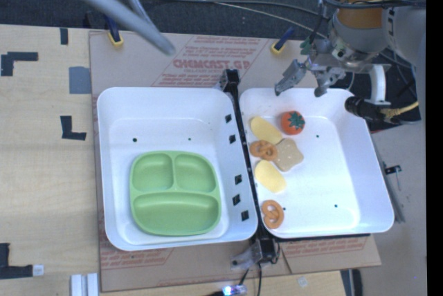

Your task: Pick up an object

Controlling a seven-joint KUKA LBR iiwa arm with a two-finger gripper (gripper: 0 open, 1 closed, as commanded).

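At the upper right of the frame we see the gripper (pixel 304 82) hanging over the back rim of the right bin (pixel 346 170), its two fingers spread apart with nothing between them. Below it, in that bin's left half, lie the toys: a tomato (pixel 292 122), two yellow pieces (pixel 263 128) (pixel 270 177), two pretzels (pixel 263 149) (pixel 272 214) and a tan cookie (pixel 288 155) touching the upper pretzel. In the left bin (pixel 114 128) a green tray (pixel 174 193) with three compartments sits at lower centre. On the cardboard (pixel 201 63) behind the bins we read red print, roughly "CHEMCAST"; the smaller lines are too blurred to make out.
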